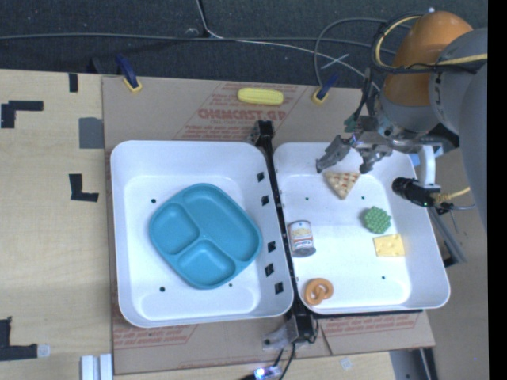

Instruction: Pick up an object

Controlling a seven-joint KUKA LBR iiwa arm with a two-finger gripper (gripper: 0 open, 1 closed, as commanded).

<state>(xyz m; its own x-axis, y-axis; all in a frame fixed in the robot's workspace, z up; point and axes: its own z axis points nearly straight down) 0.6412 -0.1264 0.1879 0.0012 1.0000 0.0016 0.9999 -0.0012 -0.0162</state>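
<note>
- The gripper (349, 160) hangs over the far part of the right bin (420, 290), and its two dark fingers (330, 157) stand spread, with nothing between them
- Just under the gripper and a little nearer to the camera lies a tan waffle-like wedge (342, 184); I judge it is the thing the arm aims at, because it is the closest one
- The other things in this bin are a green bumpy ball (377, 219), a yellow square piece (388, 246), a small can (301, 238) beside the wall between the bins, and an orange pretzel-shaped piece (318, 290) near the front
- The left bin (127, 165) holds a blue divided tray (204, 234); a yellow banana-like toy (260, 96) lies on the cardboard behind the bins
- The step in hand seems to be the approach, before any grasp is made
- The next move calls for lowering with the open jaws on both sides of the wedge, then closing; the wedge is flat and thin, so the fingers must go almost to the floor of the bin, or they may close above it
</note>
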